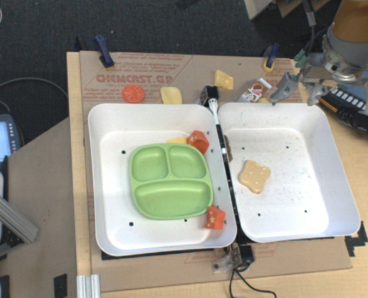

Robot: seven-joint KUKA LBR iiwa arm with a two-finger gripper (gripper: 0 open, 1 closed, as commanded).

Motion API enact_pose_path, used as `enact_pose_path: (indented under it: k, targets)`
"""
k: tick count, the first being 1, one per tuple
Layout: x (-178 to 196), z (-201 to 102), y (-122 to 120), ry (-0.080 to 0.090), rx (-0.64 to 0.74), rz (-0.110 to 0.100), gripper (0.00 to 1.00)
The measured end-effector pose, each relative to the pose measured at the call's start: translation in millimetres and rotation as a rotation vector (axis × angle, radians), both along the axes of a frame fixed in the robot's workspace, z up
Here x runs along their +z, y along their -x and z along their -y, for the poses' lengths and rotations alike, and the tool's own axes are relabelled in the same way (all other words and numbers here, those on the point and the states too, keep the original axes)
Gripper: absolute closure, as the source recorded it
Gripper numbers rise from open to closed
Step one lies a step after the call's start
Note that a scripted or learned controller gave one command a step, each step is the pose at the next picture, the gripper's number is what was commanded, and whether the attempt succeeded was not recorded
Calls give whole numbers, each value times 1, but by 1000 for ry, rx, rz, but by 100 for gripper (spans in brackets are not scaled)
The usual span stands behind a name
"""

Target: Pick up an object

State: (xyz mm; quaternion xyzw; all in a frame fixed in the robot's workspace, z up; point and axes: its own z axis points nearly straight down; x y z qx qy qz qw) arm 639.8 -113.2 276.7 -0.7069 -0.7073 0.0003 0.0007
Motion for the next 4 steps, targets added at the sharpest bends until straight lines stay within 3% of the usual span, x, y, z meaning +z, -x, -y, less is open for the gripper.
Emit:
enact_pose_path:
  k: [1,2,3,4]
  targets:
    - [-112,46,41,-1,-7,-11,0]
    - [-119,-23,96,-5,4,-7,0]
    - [-195,-18,103,-2,-4,-1,0]
    - [-83,-24,-11,4,5,23,0]
